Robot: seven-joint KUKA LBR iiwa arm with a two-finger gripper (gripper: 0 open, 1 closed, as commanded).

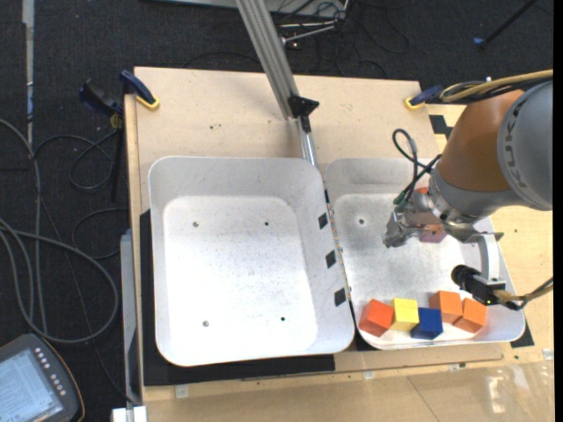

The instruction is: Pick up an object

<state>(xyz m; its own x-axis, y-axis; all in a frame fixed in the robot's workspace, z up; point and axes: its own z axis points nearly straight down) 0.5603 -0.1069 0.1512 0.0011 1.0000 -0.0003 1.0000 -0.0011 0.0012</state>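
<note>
- Blocks: five small cube-like blocks lie in a loose cluster along the near rim of the right bin (369, 183). All have flat faces, sharp edges and a matt, solid-colour finish.
- Leftmost is an orange block (377, 316), turned slightly off square to the rim.
- Yellow block (405, 311) sits just beside it, to the right.
- Blue block (428, 323) lies at the yellow block's right, nearest the rim of the five.
- Second orange block (449, 304) and third orange block (473, 314) close the row on the right, touching or nearly touching each other.
- Gripper (403, 231): positioned over the middle of the right bin, well apart from the block row. How far its fingers are spread, and whether anything lies between them, cannot be told at this angle.
- Arm (519, 148): smooth grey casing with a glossy orange band, entering from the right; black cables loop near the wrist.
- Left bin (167, 236): shallow white tray with rounded corners, its floor speckled with dark scuffs.
- Bench (220, 112): pale, flat board surface with a matt finish.
</note>
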